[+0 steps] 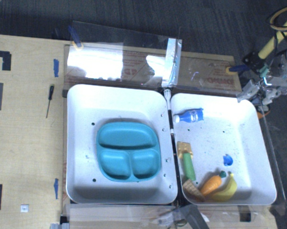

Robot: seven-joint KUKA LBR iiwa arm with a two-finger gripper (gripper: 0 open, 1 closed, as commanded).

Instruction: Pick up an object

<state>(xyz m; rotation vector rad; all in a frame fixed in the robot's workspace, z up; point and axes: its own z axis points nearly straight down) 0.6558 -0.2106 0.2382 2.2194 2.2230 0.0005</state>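
The right bin [259,144] holds several small things. A blue and white tube [190,116] lies near its back left. A brush with a green handle [187,167] lies along the left wall. An orange carrot [211,184] and a yellow banana [228,189] rest together at the front. A small blue piece [227,161] sits just behind them. The gripper [255,91] hangs over the bin's back right corner, apart from all of these.
A blue divided plate [127,150] lies in the left bin [78,131]. A clear panel [123,58] stands behind the bins. Yellow cable [282,21] loops at the arm, top right. A screwdriver [49,100] lies on the bench at left.
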